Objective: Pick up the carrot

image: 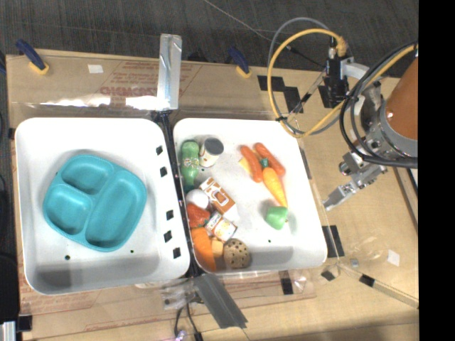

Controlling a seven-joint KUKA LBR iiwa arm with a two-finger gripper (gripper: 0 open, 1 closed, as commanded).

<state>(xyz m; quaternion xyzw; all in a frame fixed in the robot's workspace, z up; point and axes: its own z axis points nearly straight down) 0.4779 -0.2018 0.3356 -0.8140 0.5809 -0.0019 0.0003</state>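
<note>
The carrot (275, 184) is orange with a small green top and lies at a slant in the right part of the right bin (307, 190). Two red-orange sausage-like pieces (260, 156) lie just above it, and a green vegetable (277, 217) lies just below. My gripper (348, 181) hangs outside the bin, over the bench to the right of its rim and about a hand's width from the carrot. Its fingers stand apart with nothing between them.
The right bin's left side is crowded with toy food: green items (189, 160), a small can (212, 148), boxes (219, 197), an orange piece (202, 246) and a cookie (237, 253). A teal divided plate (95, 201) sits in the left bin. Yellow and black cables (313, 77) loop behind the arm.
</note>
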